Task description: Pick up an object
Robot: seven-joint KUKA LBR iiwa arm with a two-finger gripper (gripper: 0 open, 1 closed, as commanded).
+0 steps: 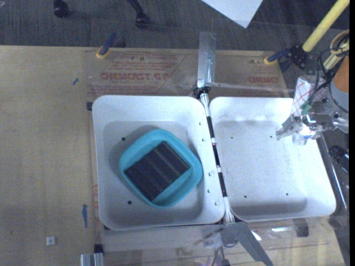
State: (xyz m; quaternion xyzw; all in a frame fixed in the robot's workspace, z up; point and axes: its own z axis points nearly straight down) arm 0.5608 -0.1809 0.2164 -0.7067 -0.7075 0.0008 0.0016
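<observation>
Your object is the blue container (pixel 160 167), a shallow square dish with rounded corners and a dark ribbed inset filling its middle. It lies flat in the left bin (pixel 105 115), near the centre of that bin's floor and a little toward the near side. It is turned so its corners point roughly near, far, left and right, like a diamond. The dark inset is slightly oblong, and its ribs and long axis run from the near left to the far right.

The pincer (pixel 299 127) is well apart from the container, across the divider, over the far right edge of the right bin (pixel 266 182). Nothing sits between its tips, and you cannot tell from this view how far apart they stand, since the pale metal parts blur together there.

The arm comes in from the right edge of the view, with the wrist low over the bin's right rim and cables and a checked tag bunched above it. Both bins sit side by side on the brown tabletop (pixel 39 148), their inner rims touching along the middle.
</observation>
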